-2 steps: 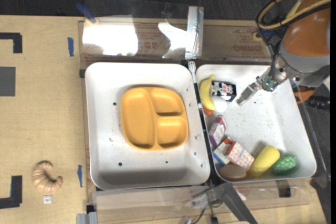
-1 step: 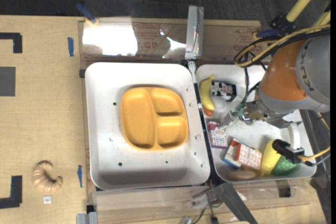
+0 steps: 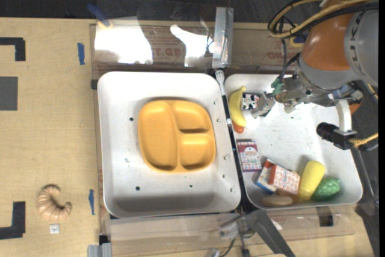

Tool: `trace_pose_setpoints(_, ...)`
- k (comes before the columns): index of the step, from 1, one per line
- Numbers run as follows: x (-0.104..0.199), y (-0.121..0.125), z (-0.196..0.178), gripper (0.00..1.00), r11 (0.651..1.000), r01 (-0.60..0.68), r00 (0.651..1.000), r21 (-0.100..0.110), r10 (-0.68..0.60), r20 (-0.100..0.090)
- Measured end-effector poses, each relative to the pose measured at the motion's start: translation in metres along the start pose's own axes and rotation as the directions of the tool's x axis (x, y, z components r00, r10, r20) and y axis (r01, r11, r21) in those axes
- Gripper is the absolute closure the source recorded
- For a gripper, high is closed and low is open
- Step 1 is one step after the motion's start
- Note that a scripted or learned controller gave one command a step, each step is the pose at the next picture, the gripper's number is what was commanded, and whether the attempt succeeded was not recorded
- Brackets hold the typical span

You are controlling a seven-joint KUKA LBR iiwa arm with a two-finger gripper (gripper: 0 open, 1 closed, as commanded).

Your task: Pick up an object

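A tan tabletop (image 3: 48, 129) carries two shallow white bins side by side, with dark carpet beyond its far edge. The left bin (image 3: 114, 147) holds a yellow divided tray (image 3: 177, 134) near its middle. The right bin (image 3: 301, 141) holds the loose objects.

The grey arm (image 3: 337, 39) with its orange band reaches in from 3 o'clock, and the end effector (image 3: 263, 104) hangs over the upper left part of the right bin. Whether it is open or closed cannot be told; nothing is plainly seen in its grip.

A banana (image 3: 237, 108) lies just beside the end effector at its 9 o'clock, running along the bin's left wall, with an orange-red tip at its near end. A small black-and-white patterned item sits right under the end effector, too blurred to identify.

At roughly 6 o'clock from the end effector lies a small purple-and-white box (image 3: 248, 154); its print is too small to read. Farther toward 5 o'clock, at the bin's near edge, are a red-and-white carton (image 3: 280, 178), a yellow block (image 3: 311, 179) and a green fruit (image 3: 328, 188), touching one another. No lettering there is legible.

On the tabletop, well apart at 8 o'clock, lies a croissant (image 3: 54, 202).
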State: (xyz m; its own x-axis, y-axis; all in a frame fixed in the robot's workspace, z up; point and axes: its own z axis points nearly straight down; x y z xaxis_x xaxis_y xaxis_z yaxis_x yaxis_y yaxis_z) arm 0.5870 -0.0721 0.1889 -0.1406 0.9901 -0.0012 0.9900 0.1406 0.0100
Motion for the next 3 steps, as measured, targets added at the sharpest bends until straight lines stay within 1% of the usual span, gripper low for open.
trace_pose_setpoints(1,-0.001,-0.002,0.004,0.0,1.0,-0.002,1.0,0.009,0.002,-0.001)
trace_pose_setpoints(2,0.011,0.08,0.005,0.0,1.0,-0.009,1.0,0.009,0.009,-0.001)
trace_pose_setpoints(3,-0.028,0.063,0.067,0.0,0.996,-0.085,0.996,-0.01,0.085,0.004)
